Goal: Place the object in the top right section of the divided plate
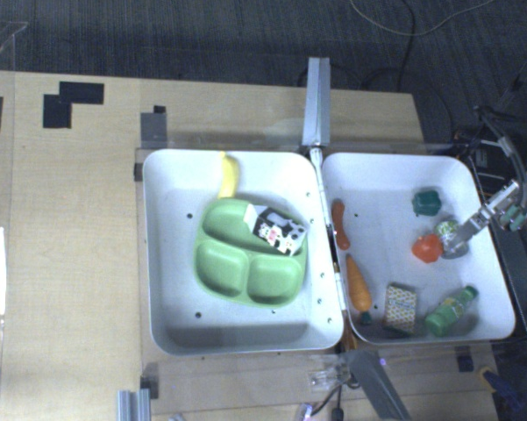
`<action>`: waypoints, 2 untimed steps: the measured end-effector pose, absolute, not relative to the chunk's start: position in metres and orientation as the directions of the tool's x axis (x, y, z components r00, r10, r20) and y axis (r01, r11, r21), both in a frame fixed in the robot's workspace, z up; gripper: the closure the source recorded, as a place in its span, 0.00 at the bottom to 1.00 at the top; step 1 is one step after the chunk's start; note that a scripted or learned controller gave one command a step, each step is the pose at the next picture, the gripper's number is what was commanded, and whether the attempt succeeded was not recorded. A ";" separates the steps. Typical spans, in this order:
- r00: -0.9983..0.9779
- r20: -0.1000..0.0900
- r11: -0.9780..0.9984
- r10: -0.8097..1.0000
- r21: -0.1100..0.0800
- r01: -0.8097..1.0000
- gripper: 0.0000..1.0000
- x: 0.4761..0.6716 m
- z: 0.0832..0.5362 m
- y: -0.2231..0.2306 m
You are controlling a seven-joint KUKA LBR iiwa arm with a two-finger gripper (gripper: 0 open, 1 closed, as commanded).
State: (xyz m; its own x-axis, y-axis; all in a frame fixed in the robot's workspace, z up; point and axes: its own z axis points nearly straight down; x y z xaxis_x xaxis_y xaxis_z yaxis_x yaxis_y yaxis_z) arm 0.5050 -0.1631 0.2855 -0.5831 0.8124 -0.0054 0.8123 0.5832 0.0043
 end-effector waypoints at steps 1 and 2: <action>-0.588 -0.012 0.588 0.809 0.009 0.809 1.00 0.507 0.298 -0.162; -0.588 -0.012 0.588 0.809 0.009 0.809 0.00 0.507 0.298 -0.162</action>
